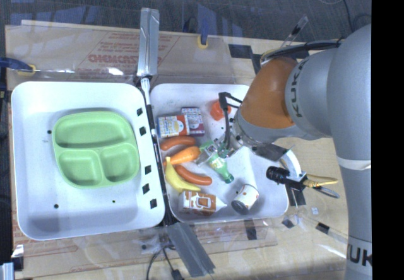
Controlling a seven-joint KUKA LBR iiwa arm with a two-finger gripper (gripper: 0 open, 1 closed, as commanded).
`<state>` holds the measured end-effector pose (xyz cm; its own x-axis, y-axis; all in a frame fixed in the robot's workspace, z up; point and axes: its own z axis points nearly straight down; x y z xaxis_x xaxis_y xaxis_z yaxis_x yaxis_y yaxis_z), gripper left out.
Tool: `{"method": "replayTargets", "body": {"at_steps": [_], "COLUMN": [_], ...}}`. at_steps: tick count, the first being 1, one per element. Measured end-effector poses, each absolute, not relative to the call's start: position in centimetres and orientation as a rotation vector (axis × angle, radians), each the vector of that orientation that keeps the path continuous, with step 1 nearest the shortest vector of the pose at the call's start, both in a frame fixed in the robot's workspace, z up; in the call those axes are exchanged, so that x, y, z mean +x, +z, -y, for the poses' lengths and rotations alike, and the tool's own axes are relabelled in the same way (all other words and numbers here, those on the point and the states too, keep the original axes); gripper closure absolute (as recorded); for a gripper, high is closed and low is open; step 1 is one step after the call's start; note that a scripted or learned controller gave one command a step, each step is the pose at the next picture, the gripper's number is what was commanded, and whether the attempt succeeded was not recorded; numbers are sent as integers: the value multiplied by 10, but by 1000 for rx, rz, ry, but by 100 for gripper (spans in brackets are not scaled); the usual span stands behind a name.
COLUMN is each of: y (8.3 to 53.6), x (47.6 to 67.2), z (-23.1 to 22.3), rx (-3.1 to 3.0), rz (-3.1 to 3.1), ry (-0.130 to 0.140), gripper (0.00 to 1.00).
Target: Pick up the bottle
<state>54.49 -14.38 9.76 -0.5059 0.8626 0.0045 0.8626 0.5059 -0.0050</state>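
Observation:
A small green bottle [222, 169] lies tilted in the middle of the right bin [268, 209], its cap end pointing up-left. My gripper [218, 152] hangs low over the bottle's upper end, touching or almost touching it. The orange band and grey arm rise from it to the right and hide the bin's right side. A carrot [184, 155] and a red sausage [194, 177] lie just left of the bottle.
The right bin also holds two small cartons [169, 126], a red fruit [218, 110], a banana [173, 178], a snack box [197, 203] and a can [245, 197]. A green divided plate [96, 148] sits in the left bin [31, 209].

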Motion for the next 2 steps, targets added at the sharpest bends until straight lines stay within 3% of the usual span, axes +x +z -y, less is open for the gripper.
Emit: {"method": "replayTargets", "body": {"at_steps": [1, 2], "y": [190, 193], "x": [596, 636], "z": [82, 119], "rx": [-1548, -1723], "rz": [2730, 2625], "ry": [3, 3], "gripper": [100, 100]}}
